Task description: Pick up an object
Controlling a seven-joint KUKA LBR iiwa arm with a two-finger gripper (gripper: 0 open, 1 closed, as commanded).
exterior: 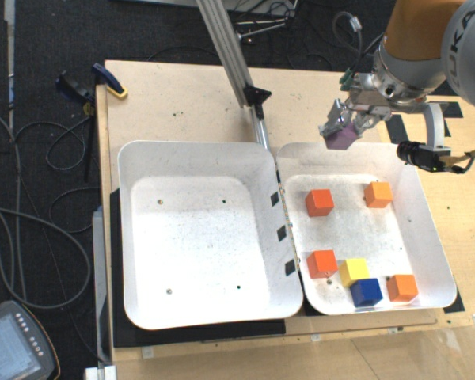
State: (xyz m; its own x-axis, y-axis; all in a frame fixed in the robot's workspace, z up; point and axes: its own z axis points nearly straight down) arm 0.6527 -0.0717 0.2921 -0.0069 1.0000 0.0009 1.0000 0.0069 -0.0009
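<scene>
The hand [344,130] grips a purple block [341,138] between its fingers, lifted above the far rim of the right bin [427,220]. Below lie three orange cubes, a yellow cube [352,271] and a blue cube [366,292]. The pick looks essentially done; only holding it remains.

white bins [198,161], orange blocks [320,202], yellow block [352,271], blue block [366,292], purple block [340,138]

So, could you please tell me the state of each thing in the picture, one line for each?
tool: raised over the right bin's far edge, shut on purple block.
purple block: held, lifted.
orange blocks: four, lying in right bin.
yellow block: lying in bin, touching blue block.
blue block: lying in bin.
left bin: flat on the bench.
</scene>
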